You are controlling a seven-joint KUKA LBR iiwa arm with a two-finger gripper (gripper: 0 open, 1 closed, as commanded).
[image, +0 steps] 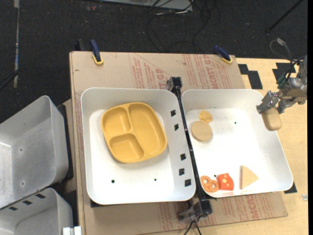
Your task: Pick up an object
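My gripper (pixel 273 109) hangs at the right bin's (pixel 254 141) right rim, its fingers closed on the top of a tan rounded piece (pixel 272 121) that dangles below them. In the same bin lie a round tan disc (pixel 201 131) and a small yellow chunk (pixel 206 116) near the left wall. Along the front edge lie an orange ring-shaped piece (pixel 209 183), a red block (pixel 225 181) and a tan wedge (pixel 247 176).
The left bin (pixel 93 170) holds a yellow divided plate (pixel 133 131). A black divider with clips (pixel 182 136) runs between the bins. Grey tubs (pixel 29 146) stand off the bench at left. Blue-and-yellow clamps (pixel 96 53) grip the board's far edge.
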